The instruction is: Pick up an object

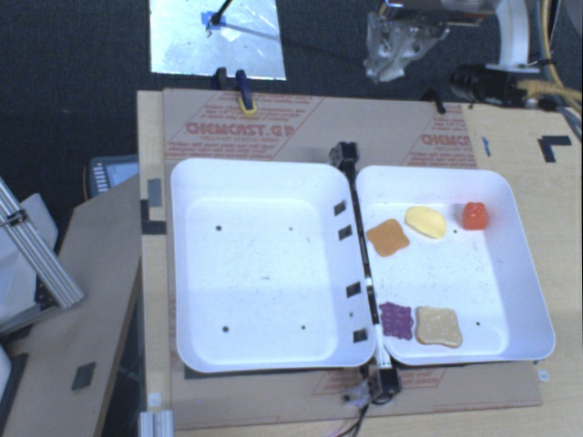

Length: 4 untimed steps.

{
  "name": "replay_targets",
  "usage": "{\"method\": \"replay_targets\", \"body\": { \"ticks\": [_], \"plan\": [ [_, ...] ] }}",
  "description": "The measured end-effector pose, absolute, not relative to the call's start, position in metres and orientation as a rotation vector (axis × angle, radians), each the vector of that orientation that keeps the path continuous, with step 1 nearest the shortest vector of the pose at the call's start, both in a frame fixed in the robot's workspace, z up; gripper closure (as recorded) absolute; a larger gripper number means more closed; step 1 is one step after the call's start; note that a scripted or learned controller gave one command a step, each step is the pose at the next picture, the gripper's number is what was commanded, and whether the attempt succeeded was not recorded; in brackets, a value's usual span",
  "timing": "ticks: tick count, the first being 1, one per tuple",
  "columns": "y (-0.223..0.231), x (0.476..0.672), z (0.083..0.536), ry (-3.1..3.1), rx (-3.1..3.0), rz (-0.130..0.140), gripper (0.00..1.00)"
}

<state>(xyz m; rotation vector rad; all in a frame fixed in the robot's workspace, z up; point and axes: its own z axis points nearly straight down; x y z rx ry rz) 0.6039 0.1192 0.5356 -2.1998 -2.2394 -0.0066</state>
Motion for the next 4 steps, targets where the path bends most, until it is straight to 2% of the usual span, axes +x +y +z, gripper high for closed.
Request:
{"method": "replay_targets", "body": {
  "ticks": [1, 4],
  "plan": [
    [0.194, 0.552, 0.535, -2.235, -2.205, -0.003, 1.00],
    [0.190, 0.555, 0.569, -2.234, -2.210, -0.014, 1.00]
  ]
}}
